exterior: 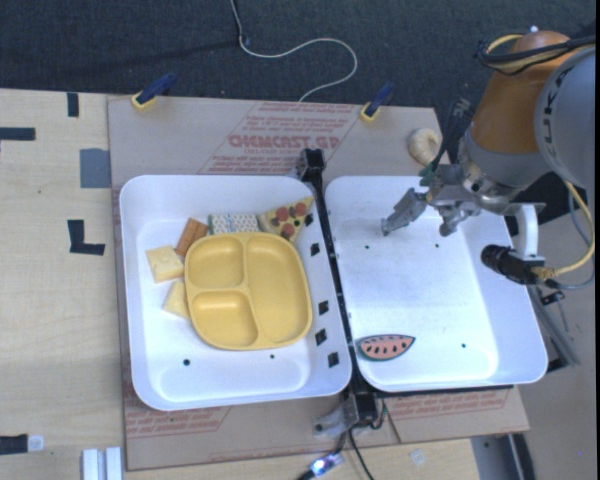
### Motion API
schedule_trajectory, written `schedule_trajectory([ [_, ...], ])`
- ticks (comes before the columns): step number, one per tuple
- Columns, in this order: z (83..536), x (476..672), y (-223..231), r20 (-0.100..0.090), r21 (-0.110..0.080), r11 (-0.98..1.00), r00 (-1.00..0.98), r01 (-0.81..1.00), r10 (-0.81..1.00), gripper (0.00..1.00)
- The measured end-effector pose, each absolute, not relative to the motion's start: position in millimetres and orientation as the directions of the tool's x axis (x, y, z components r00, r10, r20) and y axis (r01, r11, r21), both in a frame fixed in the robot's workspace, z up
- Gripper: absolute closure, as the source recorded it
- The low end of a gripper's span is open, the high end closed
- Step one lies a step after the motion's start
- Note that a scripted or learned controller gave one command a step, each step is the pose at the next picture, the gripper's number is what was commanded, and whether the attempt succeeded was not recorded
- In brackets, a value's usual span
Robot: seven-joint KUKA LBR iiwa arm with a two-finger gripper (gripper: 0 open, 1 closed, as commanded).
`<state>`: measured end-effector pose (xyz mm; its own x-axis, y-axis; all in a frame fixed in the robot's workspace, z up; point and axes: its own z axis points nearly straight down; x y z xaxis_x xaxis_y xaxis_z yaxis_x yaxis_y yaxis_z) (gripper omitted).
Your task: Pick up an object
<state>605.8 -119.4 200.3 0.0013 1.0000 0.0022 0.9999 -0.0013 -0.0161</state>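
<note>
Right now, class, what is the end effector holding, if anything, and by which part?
Nothing. The end effector hangs open above the right bin, with no object between its fingers; the watermelon slice lies apart, near the bin's front edge.

Even, bright overhead light; soft shadows, slightly grainy picture.

Both bins point(145, 298) are plain white. The divided plate point(248, 290) is mustard yellow. The watermelon slice point(385, 346) is red with dark seeds and a green rind. The arm point(525, 98) is grey and orange, the bench point(40, 298) pale wood with black marks.
</note>
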Motion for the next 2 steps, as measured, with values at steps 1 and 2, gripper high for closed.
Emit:
schedule_trajectory([
  [1,209.1,608.7,-119.3,0.001,-0.002,0.002,-0.002,1.0,1.0,0.0],
  [2,164.1,602.6,-119.5,0.0,-0.006,0.001,-0.001,1.0,1.0,0.0],
])
